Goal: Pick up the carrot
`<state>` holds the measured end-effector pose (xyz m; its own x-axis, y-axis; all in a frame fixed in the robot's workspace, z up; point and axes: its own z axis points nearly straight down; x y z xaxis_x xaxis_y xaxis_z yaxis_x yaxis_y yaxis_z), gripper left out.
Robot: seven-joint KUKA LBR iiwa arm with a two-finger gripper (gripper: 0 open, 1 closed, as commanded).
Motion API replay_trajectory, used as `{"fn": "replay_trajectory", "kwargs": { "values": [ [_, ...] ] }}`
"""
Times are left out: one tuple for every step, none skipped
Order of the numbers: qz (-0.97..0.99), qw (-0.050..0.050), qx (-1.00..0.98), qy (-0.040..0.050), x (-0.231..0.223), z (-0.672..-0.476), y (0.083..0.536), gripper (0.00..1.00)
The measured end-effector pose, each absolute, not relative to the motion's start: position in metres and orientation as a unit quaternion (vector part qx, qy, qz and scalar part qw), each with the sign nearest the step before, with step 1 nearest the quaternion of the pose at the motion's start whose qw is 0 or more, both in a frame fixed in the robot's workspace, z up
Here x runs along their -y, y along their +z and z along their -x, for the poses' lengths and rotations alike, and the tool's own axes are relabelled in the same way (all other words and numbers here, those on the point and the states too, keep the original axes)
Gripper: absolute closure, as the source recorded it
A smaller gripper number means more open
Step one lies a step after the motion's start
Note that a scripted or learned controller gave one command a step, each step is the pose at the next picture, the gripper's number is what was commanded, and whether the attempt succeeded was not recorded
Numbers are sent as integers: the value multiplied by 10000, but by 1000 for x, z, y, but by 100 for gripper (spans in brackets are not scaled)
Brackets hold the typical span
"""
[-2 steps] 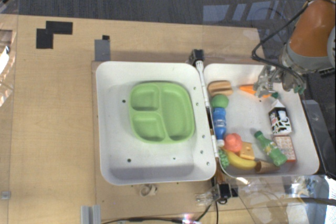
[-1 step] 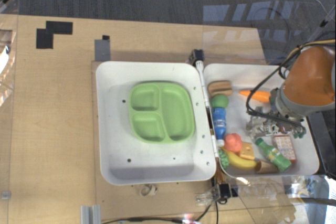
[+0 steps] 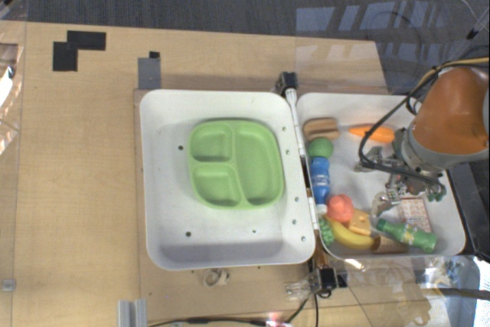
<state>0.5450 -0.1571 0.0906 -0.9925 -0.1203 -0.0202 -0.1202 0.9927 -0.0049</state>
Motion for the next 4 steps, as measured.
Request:
{"fn": "replay_trajectory", "kwargs": {
  "values": [
    [-42,107,-9999,-16,161,-588,181,0],
    [-251,101,-9996,-8,175,-623,90,0],
    [-1997,-171,-9797,39,189,-660,88,0],
    [-1985,37,-9801,19,190,-669,106,100]
  ]
}}
